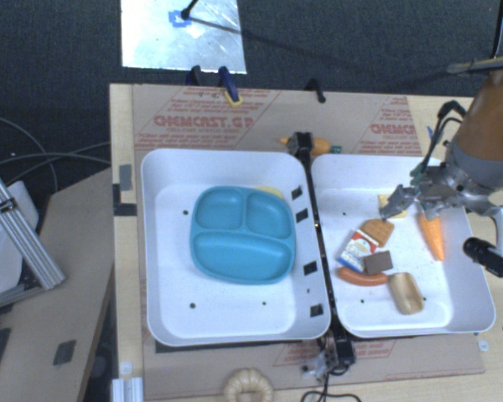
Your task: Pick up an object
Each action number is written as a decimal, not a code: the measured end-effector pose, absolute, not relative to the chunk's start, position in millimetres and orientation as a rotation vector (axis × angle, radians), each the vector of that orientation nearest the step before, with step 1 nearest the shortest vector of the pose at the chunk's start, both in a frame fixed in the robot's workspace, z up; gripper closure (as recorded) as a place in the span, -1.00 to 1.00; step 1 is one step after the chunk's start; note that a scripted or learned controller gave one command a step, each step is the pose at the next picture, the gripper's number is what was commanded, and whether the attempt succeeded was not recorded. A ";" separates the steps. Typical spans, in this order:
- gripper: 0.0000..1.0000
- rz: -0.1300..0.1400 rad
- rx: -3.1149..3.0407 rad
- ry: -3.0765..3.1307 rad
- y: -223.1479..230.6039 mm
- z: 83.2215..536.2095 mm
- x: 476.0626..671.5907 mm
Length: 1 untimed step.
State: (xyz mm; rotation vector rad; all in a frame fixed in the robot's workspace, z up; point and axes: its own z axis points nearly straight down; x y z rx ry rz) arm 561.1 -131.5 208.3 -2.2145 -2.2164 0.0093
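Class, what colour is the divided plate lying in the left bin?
The divided plate is light blue, seen clearly in the camera view.

I see even, fairly bright overhead light; the two shallow white plastic bins (176, 308) left of my two-finger gripper (407, 198) look nearly washed out. The shiny foil sheet (183, 23) far up-left glares. Shadows are soft, detail slightly grainy.

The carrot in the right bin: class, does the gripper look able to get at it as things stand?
Probably yes. The carrot lies uncovered near the right bin's far right side, apart from the other toy foods, and the gripper hangs just above its upper end with nothing between them.
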 end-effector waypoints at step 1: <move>-1.00 -0.001 -2.218 -2.225 -131.3 214.1 563.7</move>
